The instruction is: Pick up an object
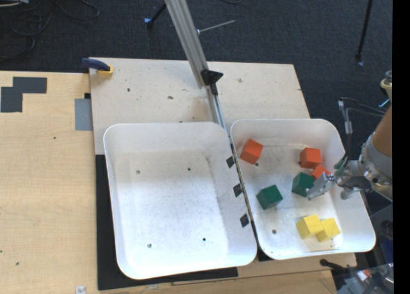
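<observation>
1. Camera view looks down on two white bins side by side on the surface; the arm comes in from the right and its gripper (318, 186) hangs low over the right bin (349, 238), near that bin's right wall.
2. The metal fingers point toward the bin's middle, but the picture is too coarse to show how far apart they stand, so I cannot tell their opening, and I see nothing clearly held between them.
3. Touching or nearly touching the fingertips is a dark green block (302, 184); it lies just past the gripper toward the bin's centre. A small orange piece (319, 171) sits right against the gripper on the far side.
4. This green block looks like the likeliest target, and the coming move turns on this: it lies straight ahead of the fingers, so a short push inward and down should bracket it. It looks roughly cubic, with no marked long axis.
5. On the near side of the gripper, a yellow block pair (318, 227) lies a little apart.
6. Beyond the gripper, an orange block (310, 157) rests near the far wall.
7. Further toward the centre sits a second green block (270, 196).
8. Farthest within this bin is another orange block (251, 152), by the divider.
9. The left bin (115, 158) lies well apart.
</observation>
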### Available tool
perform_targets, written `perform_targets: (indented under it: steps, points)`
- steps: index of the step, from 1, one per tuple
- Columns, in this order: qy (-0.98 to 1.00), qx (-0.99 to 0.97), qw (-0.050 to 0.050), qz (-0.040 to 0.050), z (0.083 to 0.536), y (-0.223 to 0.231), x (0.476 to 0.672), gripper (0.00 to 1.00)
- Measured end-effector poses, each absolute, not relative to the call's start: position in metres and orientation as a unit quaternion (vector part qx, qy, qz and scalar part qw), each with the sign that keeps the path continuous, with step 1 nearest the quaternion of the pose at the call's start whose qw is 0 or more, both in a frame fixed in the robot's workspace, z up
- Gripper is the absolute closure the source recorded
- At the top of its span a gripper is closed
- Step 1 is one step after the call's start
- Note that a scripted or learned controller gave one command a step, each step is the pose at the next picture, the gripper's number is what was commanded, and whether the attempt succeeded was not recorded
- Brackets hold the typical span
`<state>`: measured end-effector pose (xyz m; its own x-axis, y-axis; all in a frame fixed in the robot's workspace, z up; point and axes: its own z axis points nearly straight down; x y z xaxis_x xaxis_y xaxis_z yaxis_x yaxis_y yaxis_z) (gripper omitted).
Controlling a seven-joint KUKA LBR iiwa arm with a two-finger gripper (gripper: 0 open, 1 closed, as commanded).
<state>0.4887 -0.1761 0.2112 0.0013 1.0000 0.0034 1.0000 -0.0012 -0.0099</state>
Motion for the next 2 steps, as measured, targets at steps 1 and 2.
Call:
perform_targets:
  steps: [1, 2]
  points:
    - [-0.707, -0.708, 0.004, 0.0018, 0.167, -0.175, 0.489, 0.0]
    - [-0.706, -0.708, 0.004, 0.0019, 0.11, -0.179, 0.496, 0.0]
